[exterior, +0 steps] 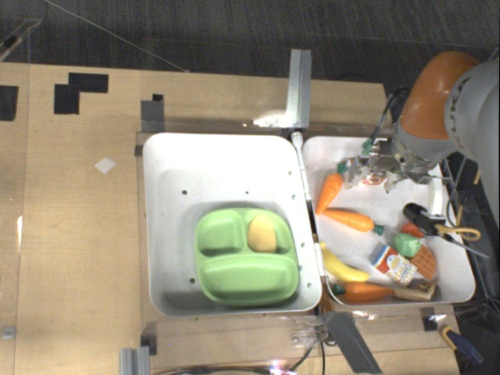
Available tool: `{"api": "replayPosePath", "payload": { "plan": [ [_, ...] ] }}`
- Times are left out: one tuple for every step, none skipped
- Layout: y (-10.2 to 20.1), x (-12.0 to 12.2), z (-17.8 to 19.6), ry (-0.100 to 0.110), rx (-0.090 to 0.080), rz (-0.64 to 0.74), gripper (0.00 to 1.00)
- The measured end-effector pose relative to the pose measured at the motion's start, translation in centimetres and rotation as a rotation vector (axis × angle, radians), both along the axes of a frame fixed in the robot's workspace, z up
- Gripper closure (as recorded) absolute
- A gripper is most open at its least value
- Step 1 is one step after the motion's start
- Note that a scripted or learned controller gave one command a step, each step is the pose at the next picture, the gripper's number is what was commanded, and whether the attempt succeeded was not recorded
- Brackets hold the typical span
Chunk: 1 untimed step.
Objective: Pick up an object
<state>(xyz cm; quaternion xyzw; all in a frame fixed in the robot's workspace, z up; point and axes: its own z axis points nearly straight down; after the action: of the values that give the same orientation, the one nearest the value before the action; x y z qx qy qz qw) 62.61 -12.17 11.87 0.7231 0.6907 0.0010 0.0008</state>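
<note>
Carrot (329,193): upper one, right bin (466,286), far-left part, just left of gripper (373,172). Second carrot (351,220) just below. Claw state: cannot tell. Advice: approach from above, centre over carrot mid-body, close across narrow width, avoid bin wall.

Green divided plate (246,276) in left bin (168,209) — yellow egg-shaped piece (262,233) on it.

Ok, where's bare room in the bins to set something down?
Left bin: open floor behind and left of the green tray. Right bin: crowded with carrots, banana and carton; the gripper hangs over its far end.
</note>
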Motion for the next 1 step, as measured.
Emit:
{"api": "replayPosePath", "payload": {
  "plan": [
    [1.79,-4.6,-2.65,-0.004,0.0,-0.048,0.0]
  ]
}}
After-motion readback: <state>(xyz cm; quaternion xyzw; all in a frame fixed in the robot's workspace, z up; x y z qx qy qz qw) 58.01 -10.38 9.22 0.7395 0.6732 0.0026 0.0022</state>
